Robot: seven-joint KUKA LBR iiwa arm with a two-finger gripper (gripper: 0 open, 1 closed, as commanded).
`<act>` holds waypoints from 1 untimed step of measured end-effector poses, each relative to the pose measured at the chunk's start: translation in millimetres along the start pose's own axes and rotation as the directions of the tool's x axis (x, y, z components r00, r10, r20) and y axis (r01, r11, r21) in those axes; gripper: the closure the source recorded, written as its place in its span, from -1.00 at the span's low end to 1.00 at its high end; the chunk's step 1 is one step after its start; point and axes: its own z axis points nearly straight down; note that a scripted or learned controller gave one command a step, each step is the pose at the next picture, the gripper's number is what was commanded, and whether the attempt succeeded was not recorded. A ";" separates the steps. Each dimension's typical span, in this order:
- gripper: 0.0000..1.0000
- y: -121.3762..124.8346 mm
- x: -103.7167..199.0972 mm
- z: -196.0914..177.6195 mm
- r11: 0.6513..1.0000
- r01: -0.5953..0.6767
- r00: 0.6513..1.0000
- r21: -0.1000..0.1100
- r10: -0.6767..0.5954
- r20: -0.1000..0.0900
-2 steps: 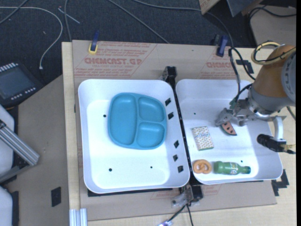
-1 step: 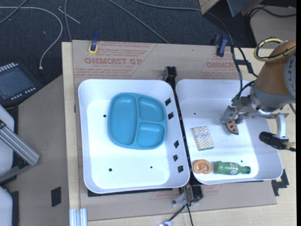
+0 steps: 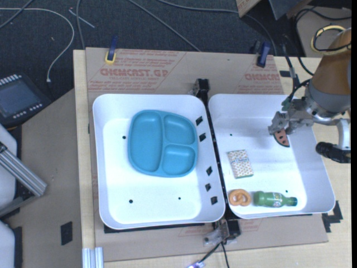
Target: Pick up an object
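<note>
In the right bin (image 3: 312, 177), my gripper (image 3: 280, 128) hangs over the upper right part, at the end of the grey arm with its orange band. A small red wedge with a dark rind (image 3: 284, 139) shows just under the gripper's tip, touching it or right beside it. A patterned little block (image 3: 240, 163) lies mid-bin. Along the near edge lie an orange pretzel-like ring (image 3: 239, 197) and a green bottle (image 3: 274, 199) on its side.
The left bin (image 3: 111, 166) holds a blue divided plate (image 3: 163, 143). A black divider with clips runs between the two bins. Cables and a black arm part (image 3: 334, 149) crowd the right bin's right side.
</note>
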 end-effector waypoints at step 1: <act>1.00 10.3 1.5 -48.6 1.000 0.000 1.000 -0.002 0.000 0.001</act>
